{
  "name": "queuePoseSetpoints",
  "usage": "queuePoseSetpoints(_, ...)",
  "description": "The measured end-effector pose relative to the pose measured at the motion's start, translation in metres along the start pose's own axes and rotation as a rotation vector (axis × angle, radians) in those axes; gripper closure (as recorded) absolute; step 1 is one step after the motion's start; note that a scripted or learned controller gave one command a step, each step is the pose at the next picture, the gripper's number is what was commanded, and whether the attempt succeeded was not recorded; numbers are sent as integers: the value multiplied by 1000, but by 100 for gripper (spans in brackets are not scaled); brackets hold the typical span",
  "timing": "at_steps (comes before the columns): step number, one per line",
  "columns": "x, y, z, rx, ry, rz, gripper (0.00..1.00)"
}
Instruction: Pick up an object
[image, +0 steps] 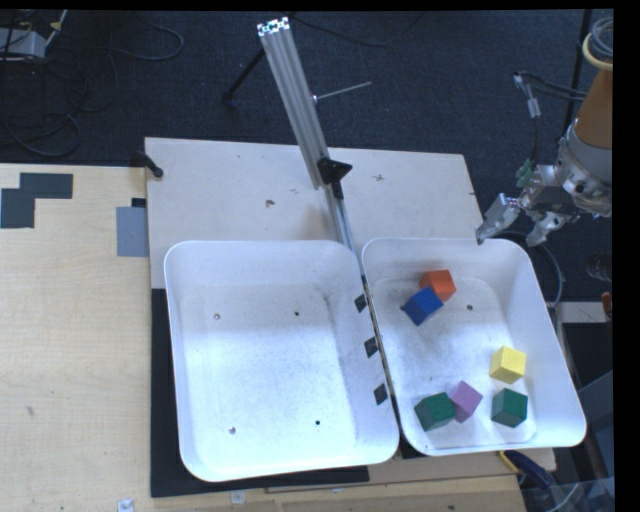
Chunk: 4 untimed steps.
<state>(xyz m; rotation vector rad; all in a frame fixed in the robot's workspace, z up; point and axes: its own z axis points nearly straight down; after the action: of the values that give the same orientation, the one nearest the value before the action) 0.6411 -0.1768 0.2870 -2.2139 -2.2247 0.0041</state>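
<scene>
The right bin (540, 300) holds several small blocks. An orange block (438, 284) touches a blue block (421, 305) near the bin's back left. A yellow block (507, 364) lies toward the right wall. At the front sit a dark green block (435, 411), a purple block (465, 400) leaning against it, and another green block (509, 407). My gripper (516, 227) hangs above the bin's back right rim, open, with nothing between its fingers. It is well apart from every block.
The left bin (190, 300) adjoins the right bin along a divider with black clips (368, 345). A slanted aluminium bar (300, 110) rises from behind the bins. Cables lie on the dark floor at the back.
</scene>
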Motion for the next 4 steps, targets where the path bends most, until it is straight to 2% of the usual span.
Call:
queuePoseSetpoints(1,34,10,-30,-6,1,1,0)
queuePoseSetpoints(2,67,1,-23,0,1,2,0)
queuePoseSetpoints(3,48,17,166,-18,-6,6,0)
queuePoseSetpoints(4,49,17,177,-6,-3,6,0)
